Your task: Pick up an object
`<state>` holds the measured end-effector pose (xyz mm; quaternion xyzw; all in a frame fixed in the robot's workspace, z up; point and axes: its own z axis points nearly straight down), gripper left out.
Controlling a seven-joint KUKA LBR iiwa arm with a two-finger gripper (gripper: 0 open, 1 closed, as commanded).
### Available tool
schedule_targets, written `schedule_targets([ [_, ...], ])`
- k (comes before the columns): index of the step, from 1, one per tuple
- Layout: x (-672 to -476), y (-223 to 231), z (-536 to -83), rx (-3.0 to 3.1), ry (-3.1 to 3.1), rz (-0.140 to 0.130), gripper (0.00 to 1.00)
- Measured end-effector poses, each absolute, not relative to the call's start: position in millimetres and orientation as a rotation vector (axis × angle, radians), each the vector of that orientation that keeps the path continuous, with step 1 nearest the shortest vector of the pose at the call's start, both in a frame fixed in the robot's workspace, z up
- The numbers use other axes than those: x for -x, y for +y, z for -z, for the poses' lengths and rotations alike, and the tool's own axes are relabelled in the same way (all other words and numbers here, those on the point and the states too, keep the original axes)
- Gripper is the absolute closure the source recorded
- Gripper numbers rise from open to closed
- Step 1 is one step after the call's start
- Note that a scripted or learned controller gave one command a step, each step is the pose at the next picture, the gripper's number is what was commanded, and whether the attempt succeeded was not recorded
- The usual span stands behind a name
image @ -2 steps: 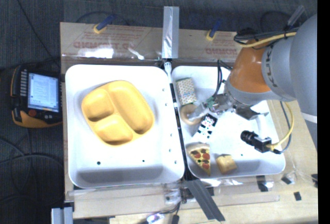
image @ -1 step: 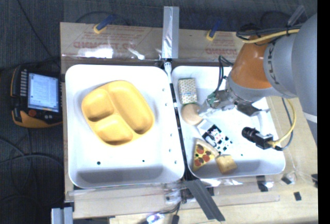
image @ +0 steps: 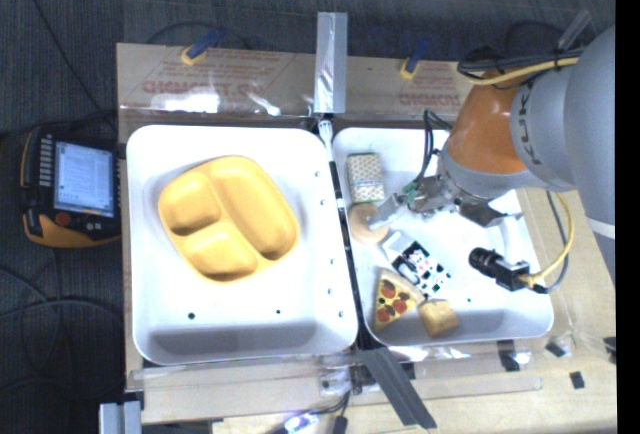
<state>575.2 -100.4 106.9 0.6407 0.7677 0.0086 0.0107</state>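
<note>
Objects to pick all lie in the right bin [image: 495, 317], mostly on its 9 o'clock half. At approx. 10 o'clock a patterned block [image: 365, 178] sits close to the wall shared w/ the left bin [image: 240, 327]. Just below it, at 9 o'clock, a tan round piece [image: 366, 221] rests near that same wall. Near the bin's middle lies a black-and-white box [image: 421, 267] (dotted faces, set on a diagonal). A pizza-slice toy [image: 392, 301] is just beside it at its 7 o'clock. A tan chunk [image: 438, 319] sits right against the slice at 4 o'clock, near the bin's 6 o'clock wall.

The gripper [image: 413, 197] hangs over the bin's upper middle, at 3 o'clock of the tan round piece and 4 o'clock of the patterned block. Can't tell whether it's spread or pressed together (too small and cluttered here). The arm [image: 565, 112] comes in from 3 o'clock, w/ its orange band [image: 488, 137] over the bin's 1 o'clock corner.

In the left bin, one yellow divided dish [image: 228, 212] w/ three compartments lies from centre toward 10 o'clock. Off the bench at 9 o'clock, a handheld pendant [image: 70, 184] w/ a lit screen lies on the dark floor.
</note>
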Motion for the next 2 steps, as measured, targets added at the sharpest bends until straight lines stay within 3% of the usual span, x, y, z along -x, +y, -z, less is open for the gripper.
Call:
schedule_targets([
  [1, -521.0, -109, -96, -2.077, 2.327, -0.028, 0.0],
  [2, -542.0, -124, -128, -2.35, 2.091, 0.007, 0.0],
])
